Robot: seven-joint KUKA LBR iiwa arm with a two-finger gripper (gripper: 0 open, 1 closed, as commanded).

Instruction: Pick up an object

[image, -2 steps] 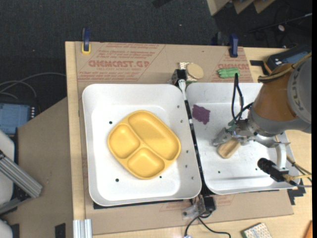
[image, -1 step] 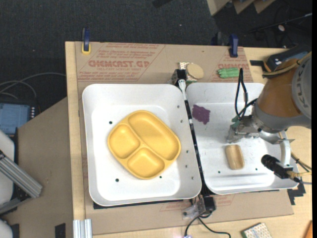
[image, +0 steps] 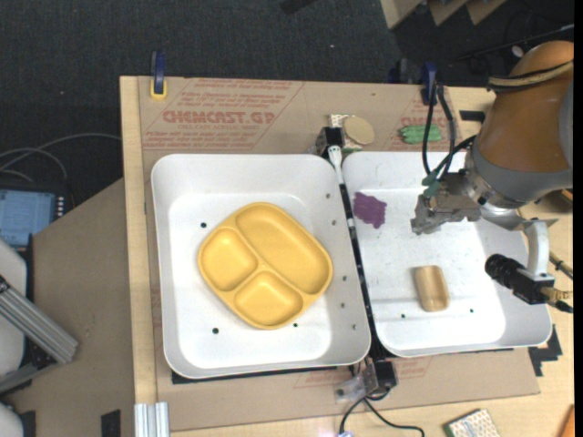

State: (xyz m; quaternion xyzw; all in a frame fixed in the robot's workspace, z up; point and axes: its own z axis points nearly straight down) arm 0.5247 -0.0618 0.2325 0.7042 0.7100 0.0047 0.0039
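A purple lump (image: pixel 369 208) lies in the right bin (image: pixel 474 335) near its left wall. A tan, bread-shaped block (image: pixel 431 288) rests lower in the same bin. My gripper (image: pixel 426 221) hangs over the right bin, to the right of the purple lump and above the tan block, apart from both. Nothing shows between its fingers. A yellow divided plate (image: pixel 264 264) fills the middle of the left bin (image: pixel 182 189).
A green object (image: pixel 418 135) and a round tan disc (image: pixel 359 131) sit on the bench behind the bins. Blue clamps (image: pixel 158 73) hold the board's far edge. The grey and orange arm (image: pixel 533 126) covers the right bin's upper right corner.
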